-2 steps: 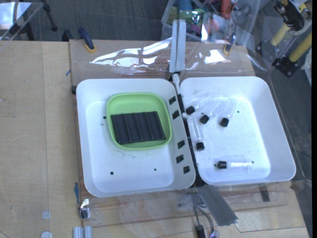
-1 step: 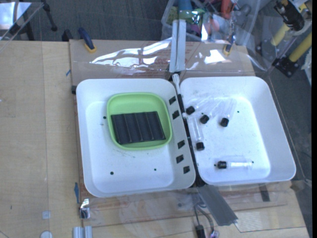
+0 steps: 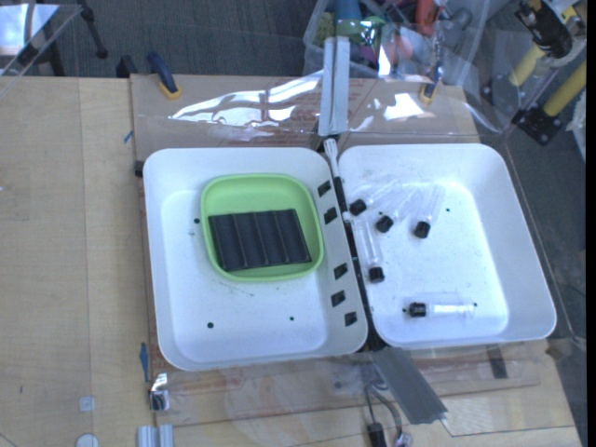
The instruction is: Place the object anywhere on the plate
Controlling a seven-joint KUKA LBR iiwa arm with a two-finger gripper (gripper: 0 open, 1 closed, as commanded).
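I see two white bins side by side on the bench [image 3: 65, 250]. The left bin [image 3: 177, 324] holds a green plate [image 3: 216, 198] with a dark ribbed block [image 3: 259, 238] lying on it. The right bin [image 3: 521, 277] holds several clear vials with black caps [image 3: 438, 310], scattered apart.

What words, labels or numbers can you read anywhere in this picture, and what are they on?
None can be read.
Green plate and the dark ridged block on it: no print visible.
Clear tubes with black caps in the right bin: any marks too small to read.
Clutter in the clear box behind: too blurred.
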